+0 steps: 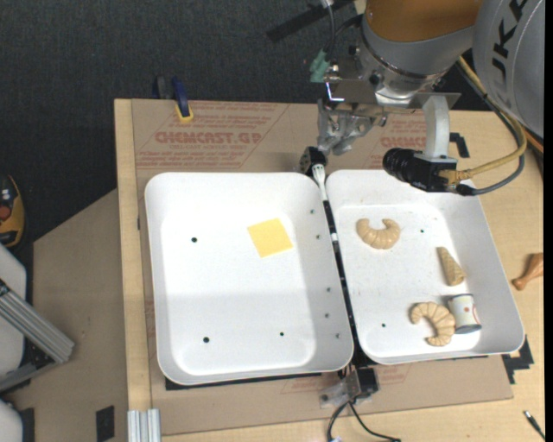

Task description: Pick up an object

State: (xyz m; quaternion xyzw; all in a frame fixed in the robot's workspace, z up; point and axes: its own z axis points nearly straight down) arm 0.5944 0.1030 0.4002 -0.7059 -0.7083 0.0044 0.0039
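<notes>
Pick not started as far as I can judge: gripper [335, 138] hangs over the far rim where the bins meet, nothing visibly held, grip state can't tell; yellow square [270, 237] lies in left bin [216, 302]; pastries [379, 231], cone [449, 265], small can [465, 312] lie in right bin [406, 276].

I am wearing a glossy orange band [421, 17] above my wrist [406, 73]; the rounded grey casing [529, 82] behind it is showing dark lettering [511, 22], and my gripper [339, 138] is gleaming in bare metal.
</notes>
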